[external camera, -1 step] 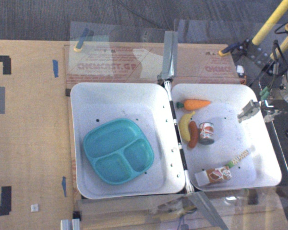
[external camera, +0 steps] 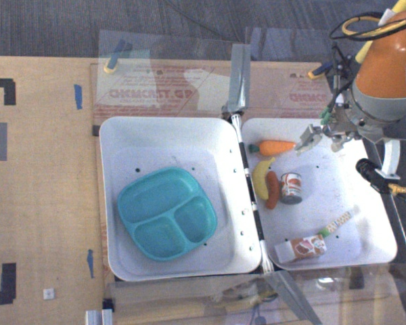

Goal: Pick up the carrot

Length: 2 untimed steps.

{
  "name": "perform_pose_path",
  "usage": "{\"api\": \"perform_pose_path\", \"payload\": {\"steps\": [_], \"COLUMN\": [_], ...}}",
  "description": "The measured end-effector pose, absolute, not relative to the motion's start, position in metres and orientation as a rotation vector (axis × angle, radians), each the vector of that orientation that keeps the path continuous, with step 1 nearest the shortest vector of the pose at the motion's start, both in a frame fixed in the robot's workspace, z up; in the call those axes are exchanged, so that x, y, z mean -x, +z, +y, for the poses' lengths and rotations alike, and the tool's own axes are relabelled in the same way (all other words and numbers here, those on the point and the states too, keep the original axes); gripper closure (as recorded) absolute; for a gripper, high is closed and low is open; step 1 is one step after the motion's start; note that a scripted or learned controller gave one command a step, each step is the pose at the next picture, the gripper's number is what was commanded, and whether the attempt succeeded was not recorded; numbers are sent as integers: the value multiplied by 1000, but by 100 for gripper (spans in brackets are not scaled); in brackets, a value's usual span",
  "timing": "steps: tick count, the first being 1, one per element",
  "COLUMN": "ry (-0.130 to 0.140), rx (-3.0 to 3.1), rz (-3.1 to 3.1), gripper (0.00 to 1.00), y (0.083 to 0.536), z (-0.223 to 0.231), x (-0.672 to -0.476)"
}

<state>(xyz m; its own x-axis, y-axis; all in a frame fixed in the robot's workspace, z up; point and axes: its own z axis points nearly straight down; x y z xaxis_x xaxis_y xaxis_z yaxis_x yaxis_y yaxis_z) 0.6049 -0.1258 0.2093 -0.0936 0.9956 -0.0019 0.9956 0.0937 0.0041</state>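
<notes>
The orange carrot with a green tip lies on its side at the upper left of the right bin, close to the divider. My gripper hangs just right of the carrot, over the bin's upper edge. Its fingers are spread open with nothing between them, and the left fingertip sits a short gap from the carrot's thick end.
Below the carrot lie a yellow banana, a red-brown sausage and a small can. A red-labelled bottle and a thin patterned stick lie lower down. A teal divided plate sits in the left bin.
</notes>
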Motion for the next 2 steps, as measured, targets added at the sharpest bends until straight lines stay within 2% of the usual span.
{"api": "perform_pose_path", "payload": {"steps": [1, 2], "ry": [12, -25], "rx": [-1653, -1604], "rz": [2648, 2723], "gripper": [0, 0], "y": [111, 87], "z": [-99, -105], "x": [-647, -662]}}
